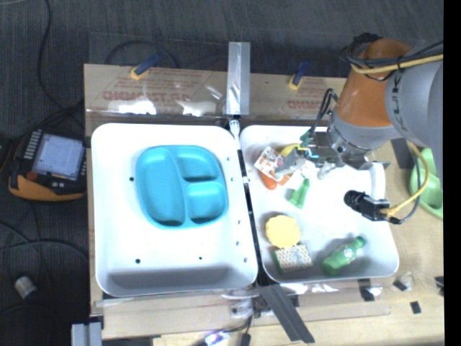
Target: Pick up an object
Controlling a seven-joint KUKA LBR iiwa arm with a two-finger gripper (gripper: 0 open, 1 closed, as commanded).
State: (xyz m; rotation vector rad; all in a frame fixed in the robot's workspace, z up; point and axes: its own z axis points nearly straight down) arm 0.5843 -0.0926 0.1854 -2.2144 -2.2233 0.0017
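Right now my gripper (311, 157) hangs low over the far corner of the right-hand white bin (385, 262), placed for a pick. Whether it holds anything I cannot tell; my wrist hides that. Just beside it lies a red-and-white crumpled packet (269, 164), with a small green piece (299, 192) nearer. Farther off sit a yellow round sponge (282, 230) and a green plastic bottle (342, 256).

A divided tray (181, 185) lies in the left bin (115, 265). In the right bin (389, 262), a carton (271, 163) sits at the far left, a round sponge (282, 230) nearer, a bottle (343, 256) to its right.
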